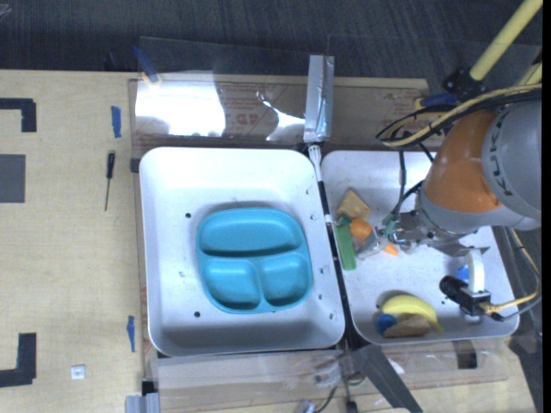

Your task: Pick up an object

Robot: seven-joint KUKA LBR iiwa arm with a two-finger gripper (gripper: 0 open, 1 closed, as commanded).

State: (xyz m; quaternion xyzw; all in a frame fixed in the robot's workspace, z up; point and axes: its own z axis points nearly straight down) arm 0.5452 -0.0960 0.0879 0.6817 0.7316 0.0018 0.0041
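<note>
A: Reaching into the right bin (pixel 491 329), approach step by my read. Gripper (pixel 389 232) is hanging low at the cluster: green bar (pixel 347 246) just beside it, orange piece (pixel 361 229) nearly touching, tan block (pixel 353 203) just above. Can't tell whether it's open or closed.

B: Pose?

A: Arm (pixel 478 179) is coming in from the right, wrist bent down over the bin. Banana (pixel 408 305) is lying below the gripper, apart. Next move is needing a clean single target; clutter is risking a miss.

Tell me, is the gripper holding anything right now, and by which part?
It cannot be told. The gripper is down in the right bin among the clutter beside the orange piece and green block, but the wrist hides its tip.
</note>
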